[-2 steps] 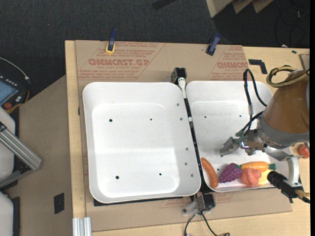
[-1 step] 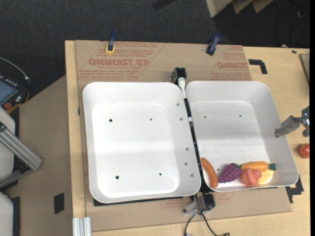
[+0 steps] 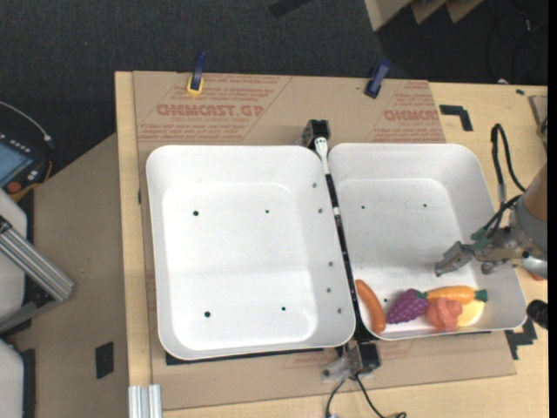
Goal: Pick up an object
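Spanning most of the bench, the left bin [image 3: 235, 251] lies bare, while the right bin [image 3: 409, 181] keeps its toys crowded along the near wall, probably slid there: sausage [image 3: 370, 306], purple grapes [image 3: 407, 306], carrot [image 3: 452, 293], a red-and-yellow piece [image 3: 452, 314] I cannot identify. Gripper [image 3: 466, 258] hovers just above the carrot, nothing between its fingers; open or closed, I cannot tell, with the arm cut off at the right.
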### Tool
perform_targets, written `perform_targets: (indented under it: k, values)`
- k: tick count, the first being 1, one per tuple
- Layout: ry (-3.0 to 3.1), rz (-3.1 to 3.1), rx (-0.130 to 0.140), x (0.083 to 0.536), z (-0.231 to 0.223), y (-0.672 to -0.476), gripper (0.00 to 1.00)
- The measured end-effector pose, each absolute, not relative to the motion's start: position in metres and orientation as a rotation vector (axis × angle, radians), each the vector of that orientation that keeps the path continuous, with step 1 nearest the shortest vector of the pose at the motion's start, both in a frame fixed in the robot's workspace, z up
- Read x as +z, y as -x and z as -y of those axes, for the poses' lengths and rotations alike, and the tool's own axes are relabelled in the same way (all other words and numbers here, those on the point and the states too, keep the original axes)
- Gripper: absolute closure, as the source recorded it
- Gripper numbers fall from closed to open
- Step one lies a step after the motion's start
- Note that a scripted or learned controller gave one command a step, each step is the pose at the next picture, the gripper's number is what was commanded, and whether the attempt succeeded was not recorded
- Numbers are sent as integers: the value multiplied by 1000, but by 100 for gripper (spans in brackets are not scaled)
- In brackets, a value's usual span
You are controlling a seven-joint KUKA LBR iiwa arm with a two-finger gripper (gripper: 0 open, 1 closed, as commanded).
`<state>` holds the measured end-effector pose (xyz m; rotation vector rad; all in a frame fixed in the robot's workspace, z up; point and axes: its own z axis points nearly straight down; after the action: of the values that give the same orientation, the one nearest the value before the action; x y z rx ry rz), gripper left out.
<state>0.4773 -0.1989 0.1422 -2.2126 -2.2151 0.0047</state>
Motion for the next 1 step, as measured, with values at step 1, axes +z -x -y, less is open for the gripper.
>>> perform_targets:
  k: [1]
  values:
    - [2226,2222,-1,159,202,-480,100]
